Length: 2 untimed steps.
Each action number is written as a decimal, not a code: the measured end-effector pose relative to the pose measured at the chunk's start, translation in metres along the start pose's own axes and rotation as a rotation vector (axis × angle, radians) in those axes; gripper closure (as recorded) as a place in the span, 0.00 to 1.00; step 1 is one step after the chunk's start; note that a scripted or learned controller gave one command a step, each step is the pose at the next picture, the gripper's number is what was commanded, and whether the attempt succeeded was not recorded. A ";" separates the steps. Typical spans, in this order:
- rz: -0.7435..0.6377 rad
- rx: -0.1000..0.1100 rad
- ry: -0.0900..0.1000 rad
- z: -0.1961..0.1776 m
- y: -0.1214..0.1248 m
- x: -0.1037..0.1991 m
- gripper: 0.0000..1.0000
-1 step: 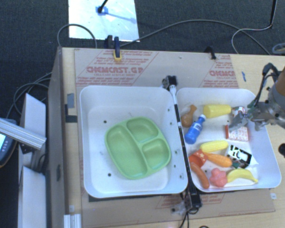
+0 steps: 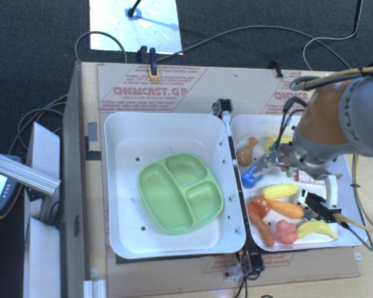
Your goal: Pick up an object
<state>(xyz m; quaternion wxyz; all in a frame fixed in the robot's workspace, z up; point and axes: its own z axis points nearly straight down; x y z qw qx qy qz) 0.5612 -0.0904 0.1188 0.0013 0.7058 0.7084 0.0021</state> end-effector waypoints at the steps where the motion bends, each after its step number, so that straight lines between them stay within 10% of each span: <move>1: 0.006 0.029 0.003 0.039 0.079 0.002 0.00; 2: 0.002 0.004 -0.001 0.034 0.045 -0.004 0.00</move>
